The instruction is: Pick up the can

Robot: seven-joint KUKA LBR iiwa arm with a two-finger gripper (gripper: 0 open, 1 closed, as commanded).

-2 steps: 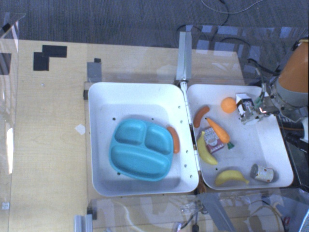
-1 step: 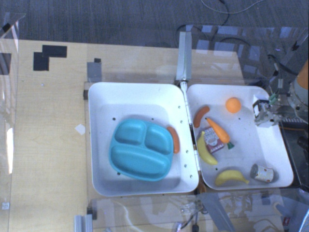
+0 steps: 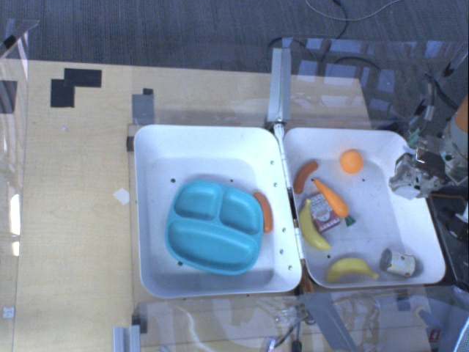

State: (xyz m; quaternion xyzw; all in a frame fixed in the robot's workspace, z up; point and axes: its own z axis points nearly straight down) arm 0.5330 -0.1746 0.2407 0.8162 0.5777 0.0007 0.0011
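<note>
You see the arm cut off by the right edge — just its wrist end enters. The gripper is a grey blur. The hot dog lies partly tucked behind the blue plate — its lower end hidden.

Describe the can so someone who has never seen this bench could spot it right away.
Start at the right-hand white bin of the two and go to its near right corner. The can lies there on its side, just right of a banana. It is the one small silver-grey cylinder among fruit-coloured things, yellow and orange, and it sits well apart from the gripper at the bin's right edge.
</note>
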